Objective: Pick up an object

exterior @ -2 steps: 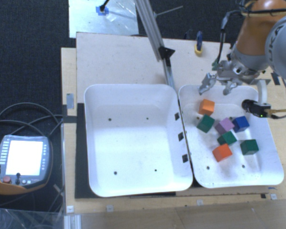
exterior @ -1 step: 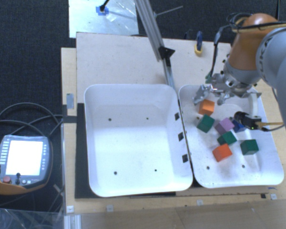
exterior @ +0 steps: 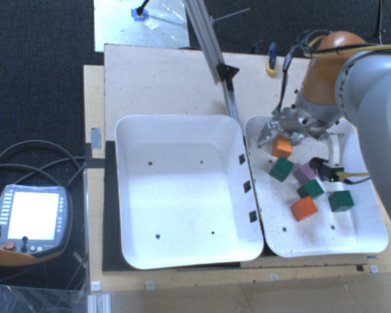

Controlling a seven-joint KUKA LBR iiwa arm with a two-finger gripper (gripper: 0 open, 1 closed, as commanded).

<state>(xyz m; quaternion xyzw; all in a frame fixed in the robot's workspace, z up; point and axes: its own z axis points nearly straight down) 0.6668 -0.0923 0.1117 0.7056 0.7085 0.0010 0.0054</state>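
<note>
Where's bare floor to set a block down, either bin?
Left bin: the whole floor, wall to wall. Right bin: only the near strip below the orange block. Crowded mid-bin: green blocks, purple block, the gripper.

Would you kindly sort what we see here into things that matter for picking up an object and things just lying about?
For the job:
- gripper
- orange block just below it
- right bin, with the other blocks

Lying about:
- left bin
- teach pendant
- yellow clamp
</note>
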